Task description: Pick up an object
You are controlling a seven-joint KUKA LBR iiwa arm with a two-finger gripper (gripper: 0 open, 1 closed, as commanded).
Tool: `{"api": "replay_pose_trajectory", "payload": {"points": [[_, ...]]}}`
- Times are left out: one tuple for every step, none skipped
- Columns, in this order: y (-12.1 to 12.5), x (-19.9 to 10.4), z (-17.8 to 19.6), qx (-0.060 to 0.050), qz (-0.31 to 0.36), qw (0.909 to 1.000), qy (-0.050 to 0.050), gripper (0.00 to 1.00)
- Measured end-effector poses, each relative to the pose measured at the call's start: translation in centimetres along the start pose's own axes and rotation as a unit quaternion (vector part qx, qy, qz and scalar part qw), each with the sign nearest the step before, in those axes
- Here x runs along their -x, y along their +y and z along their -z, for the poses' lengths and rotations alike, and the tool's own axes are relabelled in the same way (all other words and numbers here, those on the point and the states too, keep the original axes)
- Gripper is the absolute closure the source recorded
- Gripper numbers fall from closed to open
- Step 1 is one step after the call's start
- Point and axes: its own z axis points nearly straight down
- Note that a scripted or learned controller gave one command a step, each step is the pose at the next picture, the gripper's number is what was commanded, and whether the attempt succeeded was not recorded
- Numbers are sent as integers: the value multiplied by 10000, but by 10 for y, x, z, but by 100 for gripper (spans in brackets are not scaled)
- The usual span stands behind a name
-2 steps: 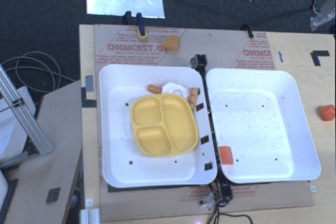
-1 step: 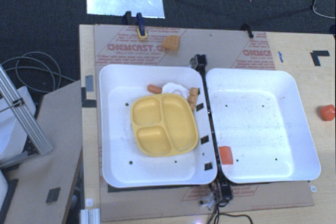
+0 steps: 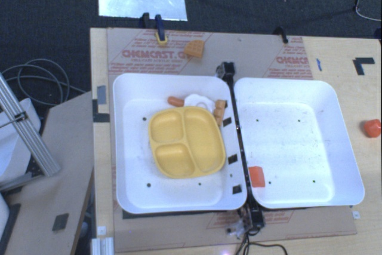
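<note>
A yellow three-compartment plate [image 3: 185,142] lies in the left white bin [image 3: 132,188]. Behind it sit a small orange sausage-shaped piece [image 3: 175,101], a white round piece [image 3: 199,103] and a tan block [image 3: 219,111] near the bin's right wall. An orange-red block [image 3: 256,176] rests in the near left corner of the right bin [image 3: 334,134].
On the bench outside the bins lie a tan biscuit-like piece [image 3: 194,49] at the back and an orange-red object [image 3: 372,128] at the far right. A yellow-and-blue clamp [image 3: 160,30] holds the back edge. Black clips run along the seam between the bins.
</note>
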Motion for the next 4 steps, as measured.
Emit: {"api": "replay_pose_trajectory", "payload": {"points": [[0,0,0,0,0,10000,0,0],[0,0,0,0,0,10000,0,0],[0,0,0,0,0,10000,0,0],[0,0,0,0,0,10000,0,0]]}}
